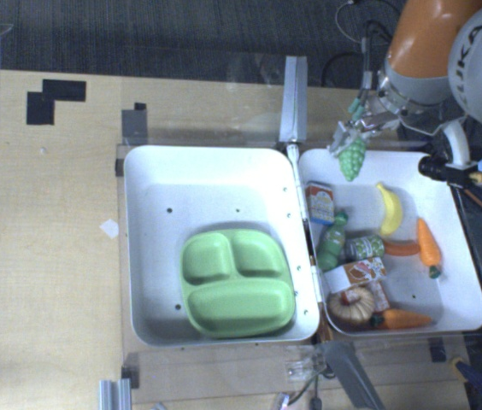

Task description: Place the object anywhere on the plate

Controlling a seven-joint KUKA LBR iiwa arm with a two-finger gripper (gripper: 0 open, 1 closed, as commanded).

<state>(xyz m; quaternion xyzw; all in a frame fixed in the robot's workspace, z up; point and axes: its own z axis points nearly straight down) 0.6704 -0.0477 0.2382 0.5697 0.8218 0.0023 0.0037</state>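
The gripper (356,133) hangs over the far edge of the right bin (467,254), clamped on a bunch of green grapes (352,159) that dangles between its fingers, clear of the bin floor. The plate (237,282), green with three compartments, lies in the left bin (151,229), well apart from the grapes.

The worktop (44,229) is pale wood with black marks (53,99) near its far left; beyond it runs dark carpet (138,15). A metal divider (291,101) stands between the bins at their far end.

In the right bin lie a banana (389,209), a carrot (428,244), a second carrot (403,319), a green bottle (332,240), a can (366,248), a small carton (320,203) and a bread roll (351,306), crowded toward the near left side.
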